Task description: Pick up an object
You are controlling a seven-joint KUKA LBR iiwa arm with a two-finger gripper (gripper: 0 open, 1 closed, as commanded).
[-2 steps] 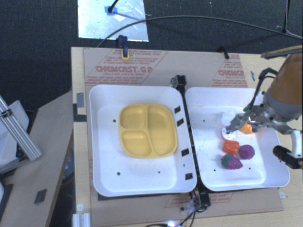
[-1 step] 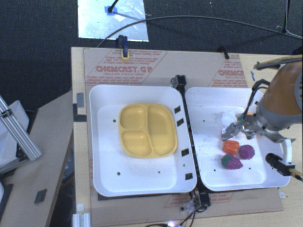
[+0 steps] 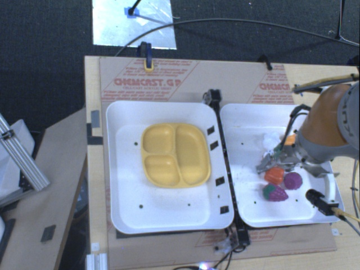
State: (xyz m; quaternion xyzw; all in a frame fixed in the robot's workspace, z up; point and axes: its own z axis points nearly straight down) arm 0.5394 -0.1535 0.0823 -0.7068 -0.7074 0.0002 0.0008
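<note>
Dark carpet surrounds the surface (image 3: 185, 77), a cardboard-topped bench that carries two shallow white bins side by side. Over the right bin (image 3: 247, 207) the arm reaches in, and its pincer (image 3: 271, 163) hangs low at the bin's middle, metal parts pointing toward the left. Whether it is open or closed cannot be told from this slant, since the wrist covers most of it.

Just below and to the right of the pincer lies an orange toy (image 3: 275, 175), touching or nearly touching the metal. Beside that, to the right, sits a purple round toy (image 3: 293, 180), and in front of both, nearer the bin's front wall, a magenta berry-shaped toy (image 3: 275, 193). A pale crumpled item (image 3: 274, 140) lies behind the pincer.

The three toys are packed close, so a descent aimed at the orange one would likely knock a neighbour, or pinch two at once and drop both. Their rounded shapes could also squirt out sideways under a closing grip.

Farther out, the left bin (image 3: 126, 207) holds a yellow divided plate (image 3: 174, 153), well apart from the arm.
</note>
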